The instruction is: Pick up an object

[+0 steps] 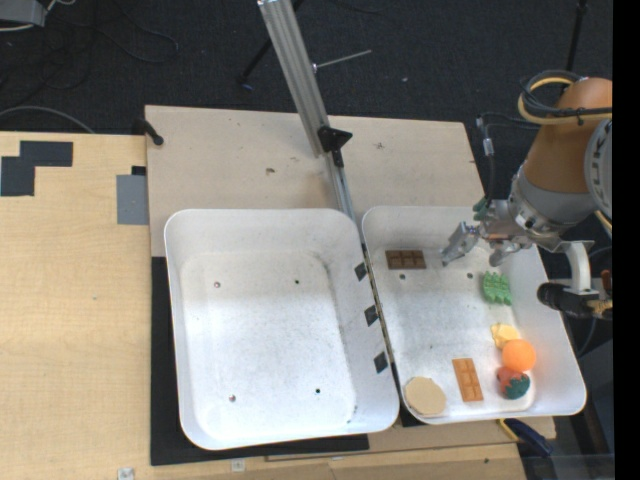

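Observation:
The right bin (430, 318) holds several small objects: a brown chocolate bar (405, 260) near its back, a green ridged piece (496, 288), a yellow piece (504, 334), an orange ball (518, 355), a small green and red item (514, 384), an orange wafer (467, 379) and a tan round biscuit (427, 397) at the front. My gripper (478, 245) hovers over the back right of this bin, fingers spread apart with nothing between them, to the right of the chocolate bar and just above the green piece.
The left bin (265, 318) sits beside the right one, with black clips (370, 314) along the shared wall. A slanted aluminium bar (305, 98) rises behind the bins. The wooden bench top (70, 288) extends left.

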